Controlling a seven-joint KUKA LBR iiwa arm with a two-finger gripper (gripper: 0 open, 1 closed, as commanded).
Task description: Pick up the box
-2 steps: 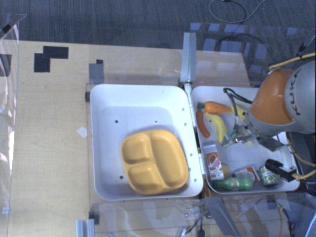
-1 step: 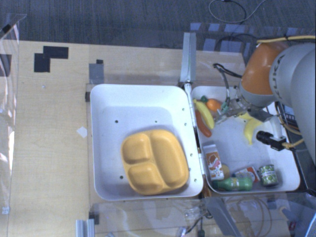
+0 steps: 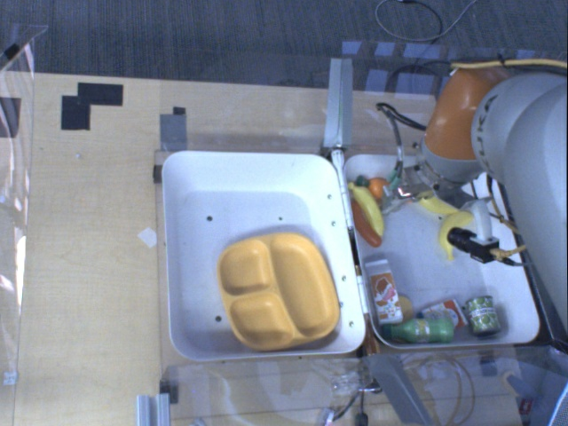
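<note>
Box (image 3: 383, 293) not picked up yet, as far as I can see. It lies flat in the right bin (image 3: 532, 327), against that bin's left wall, toward the near edge of the table (image 3: 89, 327). White carton with red print, nothing touching it from above.

The arm (image 3: 524, 140) comes in over the far right corner of the right bin, orange band up top. The hand (image 3: 406, 187) sits low at the far end of that bin, near a small orange fruit (image 3: 378, 187) and the top of a yellow-and-red piece (image 3: 367, 213) lying along the left wall. Hand is well apart from the box. Can't tell if it's apart or together; too small and cluttered there. Nothing visibly held.

Other stuff in the right bin: a yellow banana-shaped piece (image 3: 450, 224) mid-bin, a green bottle (image 3: 419, 330) along the near wall just beside the box, a small red-white packet (image 3: 444, 311), a green can (image 3: 480, 314) in the near right corner.

Left bin (image 3: 186, 238) holds a yellow divided tray (image 3: 278, 288) near its near right corner.

My read: early stage. Left to do: move the hand toward the near edge over the box, come down, close on it, lift. Bottle crowding the box's near end could get in the way.
</note>
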